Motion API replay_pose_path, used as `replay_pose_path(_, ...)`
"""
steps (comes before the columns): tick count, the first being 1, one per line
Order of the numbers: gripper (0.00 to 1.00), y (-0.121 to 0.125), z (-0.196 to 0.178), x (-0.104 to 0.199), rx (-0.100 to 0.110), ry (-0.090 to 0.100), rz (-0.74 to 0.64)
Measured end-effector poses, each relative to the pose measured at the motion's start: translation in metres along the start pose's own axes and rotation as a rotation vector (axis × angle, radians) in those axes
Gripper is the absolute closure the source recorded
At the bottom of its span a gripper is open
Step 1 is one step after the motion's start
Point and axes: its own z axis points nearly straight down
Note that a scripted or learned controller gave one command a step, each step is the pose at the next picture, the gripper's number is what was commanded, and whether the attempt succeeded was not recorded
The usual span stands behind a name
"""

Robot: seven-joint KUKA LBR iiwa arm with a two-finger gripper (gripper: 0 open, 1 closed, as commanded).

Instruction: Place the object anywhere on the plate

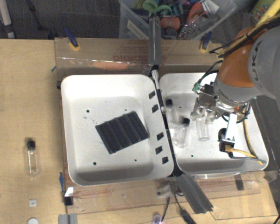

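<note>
Spanning the view is a pale wooden bench (pixel 18 87) with two shallow white bins side by side, left bin (pixel 83 90) and right bin (pixel 252 153), meeting at a central divider. Beyond the bench's far edge sits a clear crate (pixel 130 13) full of mixed coloured items, over dark floor. The grey arm (pixel 270 64) with its orange band (pixel 235 69) comes in from the right, wrist bent down over the right bin's far half. The gripper (pixel 203 119) points down at the bin floor near the middle of the right bin; whether it is spread or closed cannot be told, clear parts blur against white. A dark ribbed plate (pixel 122 131) lies flat and skewed at the centre of the left bin. Two small clear vials with black caps lie in the right bin near its left wall, one vial (pixel 170 104) toward the far corner, a second vial (pixel 181 127) nearer the middle, just left of the gripper. Neither touches the plate. A third vial (pixel 32 156) lies on the bench near its left edge.
</note>
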Motion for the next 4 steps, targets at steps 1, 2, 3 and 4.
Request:
replay_pose_path(1,1.00,0.061,0.016,-0.028,-0.001,0.001,0.267)
replay_pose_path(2,1.00,0.105,-0.001,0.010,-0.004,0.001,-0.033)
replay_pose_path(3,1.00,0.101,-0.009,0.022,-0.002,0.002,-0.383)
replay_pose_path(4,1.00,0.098,-0.002,0.029,-0.004,0.002,-0.873)
